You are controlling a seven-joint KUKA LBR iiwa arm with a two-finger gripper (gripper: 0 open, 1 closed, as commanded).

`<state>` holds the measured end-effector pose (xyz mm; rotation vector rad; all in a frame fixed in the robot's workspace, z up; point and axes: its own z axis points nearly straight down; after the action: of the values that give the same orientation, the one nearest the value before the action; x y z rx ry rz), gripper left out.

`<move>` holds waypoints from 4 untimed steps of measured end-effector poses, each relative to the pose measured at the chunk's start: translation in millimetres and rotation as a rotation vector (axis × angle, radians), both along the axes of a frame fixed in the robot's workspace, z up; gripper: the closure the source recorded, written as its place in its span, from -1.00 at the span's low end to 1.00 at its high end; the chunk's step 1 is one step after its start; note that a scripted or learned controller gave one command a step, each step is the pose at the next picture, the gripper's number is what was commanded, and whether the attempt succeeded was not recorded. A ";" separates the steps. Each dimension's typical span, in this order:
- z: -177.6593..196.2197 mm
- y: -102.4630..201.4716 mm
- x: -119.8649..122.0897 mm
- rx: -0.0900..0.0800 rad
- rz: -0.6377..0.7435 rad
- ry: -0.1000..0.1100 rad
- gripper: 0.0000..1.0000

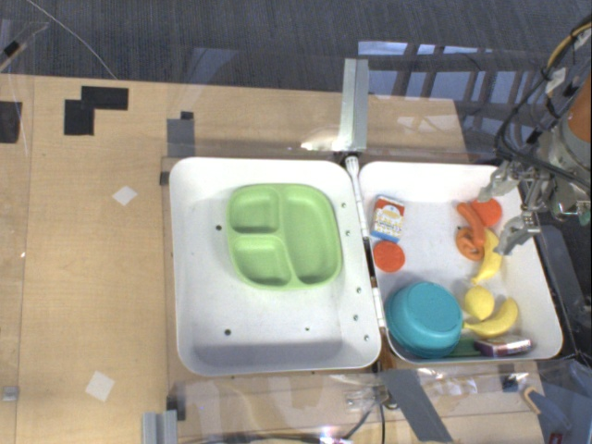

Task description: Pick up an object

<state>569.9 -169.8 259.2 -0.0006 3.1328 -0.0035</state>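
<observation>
A light green divided plate [282, 235] lies in the white left bin [199, 340], while the white right bin [430, 188] holds a teal bowl [424, 317], yellow bananas [490, 314], an orange carrot [474, 229], a red disc [389, 257] and a red-and-white carton [389, 218].

Two shallow white plastic bins sit side by side on the wooden bench. The left bin [199, 331] holds a light green divided plate [281, 235]. The right bin [425, 185] holds a small printed carton [389, 218], a red round lid [389, 258], a teal bowl [425, 318], orange toy pieces [475, 224] and yellow bananas [491, 309]. The two-finger gripper [514, 209] hangs open over the bin's right side, beside the orange pieces.
</observation>
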 end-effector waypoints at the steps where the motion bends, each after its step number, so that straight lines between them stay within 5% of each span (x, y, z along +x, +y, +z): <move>1: -165.2 9.0 -22.2 -0.001 0.049 -0.002 -1.00; 2: -171.2 7.7 61.7 0.002 -0.084 -0.004 -1.00; 3: -169.4 42.8 -1.4 0.003 -0.183 -0.006 -1.00; 4: -171.0 3.5 54.2 0.002 -0.228 -0.004 -1.00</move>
<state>624.1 -166.3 88.2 0.3555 3.1083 -0.0019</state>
